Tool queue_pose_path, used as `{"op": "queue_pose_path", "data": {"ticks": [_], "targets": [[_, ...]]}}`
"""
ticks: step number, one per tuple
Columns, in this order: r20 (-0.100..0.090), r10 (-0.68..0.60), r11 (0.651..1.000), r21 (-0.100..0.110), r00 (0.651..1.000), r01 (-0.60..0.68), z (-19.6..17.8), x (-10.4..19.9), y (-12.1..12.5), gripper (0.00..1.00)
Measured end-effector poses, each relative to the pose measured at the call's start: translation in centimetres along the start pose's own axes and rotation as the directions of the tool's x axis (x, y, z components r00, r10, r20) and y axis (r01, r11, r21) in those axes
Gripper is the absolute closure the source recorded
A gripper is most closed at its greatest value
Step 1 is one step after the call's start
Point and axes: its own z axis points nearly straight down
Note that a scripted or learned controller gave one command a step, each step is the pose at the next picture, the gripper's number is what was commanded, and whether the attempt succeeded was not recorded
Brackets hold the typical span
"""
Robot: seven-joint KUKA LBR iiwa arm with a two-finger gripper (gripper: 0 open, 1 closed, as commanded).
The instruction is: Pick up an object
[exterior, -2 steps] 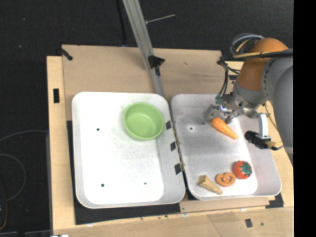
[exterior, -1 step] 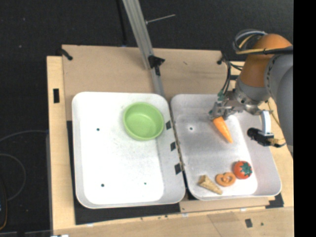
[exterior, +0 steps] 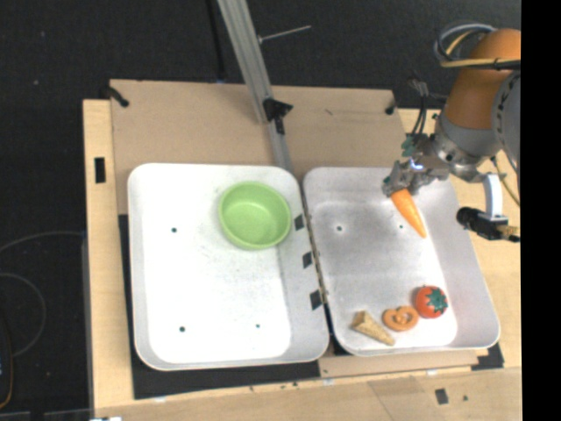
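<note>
A grey robot arm reaches over the right white bin (exterior: 465, 261), and its tool (exterior: 405, 182) appears clamped on the thick end of an orange toy carrot (exterior: 409, 210), which hangs tip-down above the bin's upper area. The carrot looks light, stiff and smooth, likely slippery plastic, so its broad top is judged the surest hold. No brand, label or writing can be read anywhere.

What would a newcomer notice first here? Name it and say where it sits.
Probably the orange carrot hanging point-down from the gripper over the far side of the right bin. Next, the green bowl in the left bin, near its far right corner.
</note>
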Motion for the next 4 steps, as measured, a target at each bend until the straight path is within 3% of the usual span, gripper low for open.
{"op": "queue_pose_path", "data": {"ticks": [2,4], "targets": [[0.000,0.000,1.000,0.003,1.000,0.000,-8.5,-0.6,0.8,1.00],[-0.003,0.000,1.000,0.009,1.000,0.000,-9.4,9.2,-2.7,1.00]]}}
